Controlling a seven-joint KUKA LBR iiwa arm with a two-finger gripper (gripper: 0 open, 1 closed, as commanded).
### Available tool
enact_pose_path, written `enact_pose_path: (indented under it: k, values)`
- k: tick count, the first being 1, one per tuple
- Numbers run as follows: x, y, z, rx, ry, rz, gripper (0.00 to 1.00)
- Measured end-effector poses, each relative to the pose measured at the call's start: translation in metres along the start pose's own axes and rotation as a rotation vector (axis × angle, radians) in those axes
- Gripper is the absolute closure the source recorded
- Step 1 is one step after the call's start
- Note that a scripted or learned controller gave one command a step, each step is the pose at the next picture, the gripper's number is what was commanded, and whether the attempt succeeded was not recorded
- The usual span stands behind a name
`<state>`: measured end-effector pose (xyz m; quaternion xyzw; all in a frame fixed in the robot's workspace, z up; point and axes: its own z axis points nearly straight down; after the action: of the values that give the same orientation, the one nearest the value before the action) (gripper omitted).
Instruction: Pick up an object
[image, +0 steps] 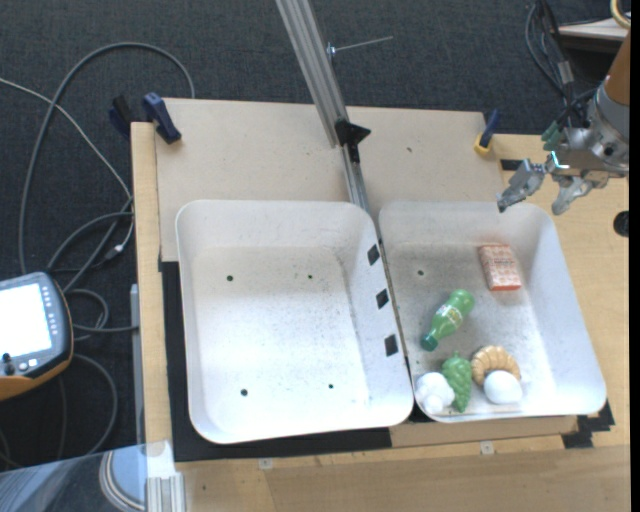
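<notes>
The gripper (537, 197) hangs spread wide and empty over the right bin's (573, 310) far rim, while the small tan box (499, 267) just below looks light and stiff, best pinched across its narrow sides.

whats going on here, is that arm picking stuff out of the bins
Not yet. The gripper hangs over the far right corner of the right bin, jaws spread and holding nothing. The objects all lie untouched in that bin: a small reddish box nearest the gripper, a green bottle in the middle, and a cluster at the near edge of a white ball, a green piece and a tan and white item.
</notes>
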<state>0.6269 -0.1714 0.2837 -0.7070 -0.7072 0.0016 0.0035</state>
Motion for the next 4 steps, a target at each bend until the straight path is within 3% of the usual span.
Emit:
enact_pose_path:
  k: [1,4]
  values:
    - [0.000,0.001,-0.003,-0.005,-0.002,-0.002,0.00]
    - [0.006,0.009,0.151,0.001,0.000,0.001,0.00]
